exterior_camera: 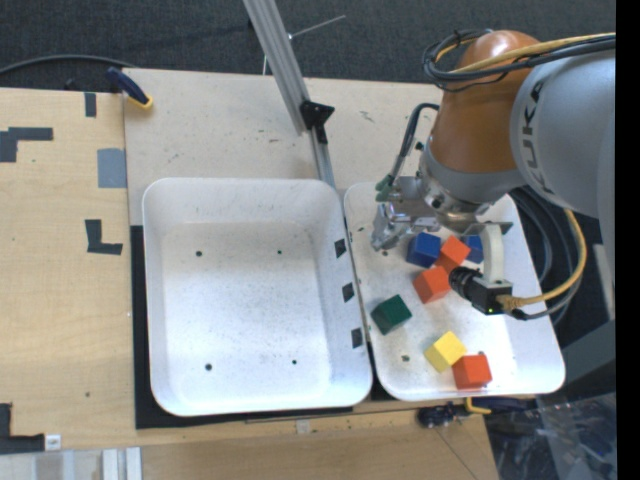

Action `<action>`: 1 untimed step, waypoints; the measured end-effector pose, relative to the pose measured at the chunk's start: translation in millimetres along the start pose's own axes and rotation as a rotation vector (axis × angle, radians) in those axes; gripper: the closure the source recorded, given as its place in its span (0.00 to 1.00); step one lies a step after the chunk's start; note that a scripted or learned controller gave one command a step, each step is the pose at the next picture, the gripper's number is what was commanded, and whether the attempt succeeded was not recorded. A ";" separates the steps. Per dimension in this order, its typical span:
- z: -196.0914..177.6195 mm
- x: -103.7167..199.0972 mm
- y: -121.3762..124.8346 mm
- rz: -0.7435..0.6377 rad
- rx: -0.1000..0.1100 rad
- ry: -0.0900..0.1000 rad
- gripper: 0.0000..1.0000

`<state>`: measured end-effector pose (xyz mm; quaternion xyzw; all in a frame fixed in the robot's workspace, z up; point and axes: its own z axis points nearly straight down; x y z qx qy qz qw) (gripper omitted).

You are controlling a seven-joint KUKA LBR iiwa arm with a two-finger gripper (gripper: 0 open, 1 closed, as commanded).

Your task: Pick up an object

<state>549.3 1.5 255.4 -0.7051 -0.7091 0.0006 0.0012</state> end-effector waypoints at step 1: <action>-2.3 50.6 -3.4 -0.002 -0.001 0.001 1.00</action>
